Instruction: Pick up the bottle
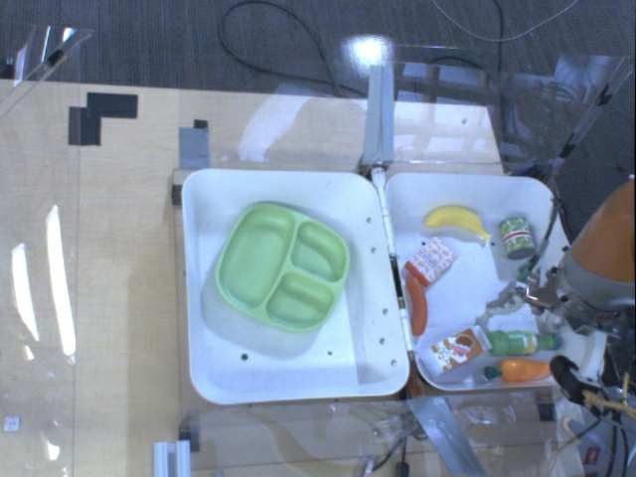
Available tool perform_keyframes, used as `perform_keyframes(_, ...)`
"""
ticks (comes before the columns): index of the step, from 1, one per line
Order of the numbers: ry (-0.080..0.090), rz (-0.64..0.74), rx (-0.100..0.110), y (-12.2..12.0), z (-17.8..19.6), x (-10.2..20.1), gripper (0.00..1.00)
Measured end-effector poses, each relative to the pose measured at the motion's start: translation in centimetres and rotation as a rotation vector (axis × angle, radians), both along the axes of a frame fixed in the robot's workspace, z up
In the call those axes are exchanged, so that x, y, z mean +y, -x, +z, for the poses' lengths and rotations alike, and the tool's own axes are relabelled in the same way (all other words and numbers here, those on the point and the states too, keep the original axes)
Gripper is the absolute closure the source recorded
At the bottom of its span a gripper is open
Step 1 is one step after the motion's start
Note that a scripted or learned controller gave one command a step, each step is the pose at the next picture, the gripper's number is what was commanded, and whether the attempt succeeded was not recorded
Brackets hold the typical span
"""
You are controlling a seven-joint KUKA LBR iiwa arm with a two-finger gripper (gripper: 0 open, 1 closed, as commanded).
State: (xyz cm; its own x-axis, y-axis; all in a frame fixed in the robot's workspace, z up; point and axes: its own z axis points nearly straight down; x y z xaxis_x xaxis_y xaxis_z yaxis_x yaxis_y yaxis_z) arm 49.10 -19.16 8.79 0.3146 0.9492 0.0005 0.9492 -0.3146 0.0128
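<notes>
The green bottle (517, 343) lies beside the carrot (524, 370), just below the gripper (512, 301); its grip state is unclear.

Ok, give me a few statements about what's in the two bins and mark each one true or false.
1. The green divided plate lies in the left bin. True.
2. The banana lies beside the plate. False: it is in the right bin, near its far side.
3. The green bottle lies on its side. True.
4. The small can lies in the left bin. False: right bin.
5. The carrot lies just in front of the bottle. True.
</notes>
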Motion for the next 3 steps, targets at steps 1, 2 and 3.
perform_keyframes(1,0.002,0.007,-0.007,-0.34,1.15,0.08,1.00)
perform_keyframes(2,-0.001,0.076,0.008,-1.12,0.30,-0.57,1.00)
perform_keyframes(3,-0.003,0.077,0.008,-1.14,0.27,-0.47,0.00)
